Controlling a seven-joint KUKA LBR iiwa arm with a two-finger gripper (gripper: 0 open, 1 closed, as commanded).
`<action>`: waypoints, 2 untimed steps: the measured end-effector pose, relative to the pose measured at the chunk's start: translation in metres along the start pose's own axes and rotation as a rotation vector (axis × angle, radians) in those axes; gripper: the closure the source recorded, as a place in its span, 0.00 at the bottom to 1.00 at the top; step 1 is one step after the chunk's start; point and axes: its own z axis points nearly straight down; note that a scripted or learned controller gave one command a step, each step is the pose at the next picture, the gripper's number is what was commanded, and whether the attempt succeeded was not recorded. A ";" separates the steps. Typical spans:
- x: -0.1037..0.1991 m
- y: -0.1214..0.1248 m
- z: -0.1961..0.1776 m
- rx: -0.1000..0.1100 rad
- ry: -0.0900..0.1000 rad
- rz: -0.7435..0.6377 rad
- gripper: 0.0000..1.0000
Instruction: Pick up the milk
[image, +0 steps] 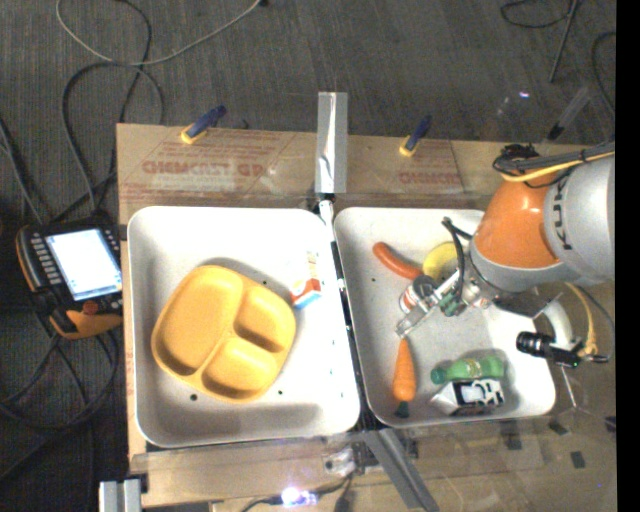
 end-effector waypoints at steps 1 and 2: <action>-0.071 0.053 0.000 0.017 0.030 -0.078 0.00; -0.055 0.029 0.001 0.002 0.000 -0.239 0.00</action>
